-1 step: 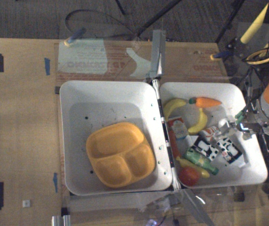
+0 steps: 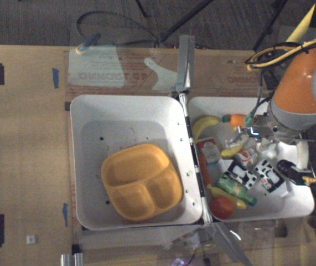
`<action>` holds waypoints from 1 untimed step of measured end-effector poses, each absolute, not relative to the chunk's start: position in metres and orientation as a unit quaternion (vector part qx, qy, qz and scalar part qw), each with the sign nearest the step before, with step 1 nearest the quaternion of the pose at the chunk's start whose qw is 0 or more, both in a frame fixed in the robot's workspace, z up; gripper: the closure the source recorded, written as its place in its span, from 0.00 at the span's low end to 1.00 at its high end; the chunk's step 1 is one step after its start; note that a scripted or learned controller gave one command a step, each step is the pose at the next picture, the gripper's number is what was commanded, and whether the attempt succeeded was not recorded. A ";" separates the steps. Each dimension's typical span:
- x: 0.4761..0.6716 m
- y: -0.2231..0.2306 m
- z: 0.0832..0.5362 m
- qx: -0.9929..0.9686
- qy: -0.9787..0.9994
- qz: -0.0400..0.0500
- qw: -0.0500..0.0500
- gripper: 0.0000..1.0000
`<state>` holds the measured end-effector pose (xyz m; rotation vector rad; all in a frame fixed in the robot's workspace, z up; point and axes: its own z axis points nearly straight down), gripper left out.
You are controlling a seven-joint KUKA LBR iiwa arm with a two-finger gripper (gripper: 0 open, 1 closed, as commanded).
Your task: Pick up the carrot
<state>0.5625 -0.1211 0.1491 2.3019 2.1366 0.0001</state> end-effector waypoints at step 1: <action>0.534 -0.107 0.226 0.690 0.724 0.001 0.001 0.00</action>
